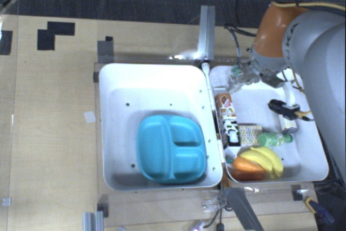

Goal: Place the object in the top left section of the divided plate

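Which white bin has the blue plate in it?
The left bin holds the blue divided plate. The right bin holds bananas and other things instead.

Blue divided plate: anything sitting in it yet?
No. The blue divided plate lies bare in the left bin.

You are getting even, fairly bright overhead light. The two shallow white plastic bins (157,84) are glaring slightly, washing out wall detail. The blue divided plastic plate (172,149) is casting a soft shadow leftward and forward. The large grey arm body (319,57) is blurring at right; overall sharpness is moderate, grainy.
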Robot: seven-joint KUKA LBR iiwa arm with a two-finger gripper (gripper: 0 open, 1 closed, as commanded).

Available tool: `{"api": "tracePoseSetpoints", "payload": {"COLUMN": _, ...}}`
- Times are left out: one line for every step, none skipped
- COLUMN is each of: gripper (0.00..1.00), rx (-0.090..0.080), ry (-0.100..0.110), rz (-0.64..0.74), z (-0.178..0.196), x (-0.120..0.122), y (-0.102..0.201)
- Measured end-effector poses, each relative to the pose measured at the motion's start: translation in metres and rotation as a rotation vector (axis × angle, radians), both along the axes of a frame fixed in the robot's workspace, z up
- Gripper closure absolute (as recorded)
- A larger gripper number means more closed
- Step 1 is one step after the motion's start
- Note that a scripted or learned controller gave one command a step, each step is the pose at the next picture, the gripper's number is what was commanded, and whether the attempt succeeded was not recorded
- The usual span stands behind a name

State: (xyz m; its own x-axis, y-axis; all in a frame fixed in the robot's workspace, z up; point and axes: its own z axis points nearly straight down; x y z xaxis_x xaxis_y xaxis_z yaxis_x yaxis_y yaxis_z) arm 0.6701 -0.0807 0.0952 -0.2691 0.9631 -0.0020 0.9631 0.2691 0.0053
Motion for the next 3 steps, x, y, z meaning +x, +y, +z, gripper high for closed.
{"api": "tracePoseSetpoints", "payload": {"gripper": 1.00, "rx": 0.000, "ry": 0.000, "rz": -0.153, "z": 0.035, "x": 0.000, "y": -0.035}}
{"api": "tracePoseSetpoints", "payload": {"gripper": 1.00, "rx": 0.002, "ry": -0.002, "rz": -0.328, "z": -0.008, "x": 0.001, "y": -0.047}}
{"api": "tracePoseSetpoints", "payload": {"gripper": 1.00, "rx": 0.003, "ry": -0.002, "rz": -0.476, "z": -0.008, "x": 0.002, "y": -0.055}}
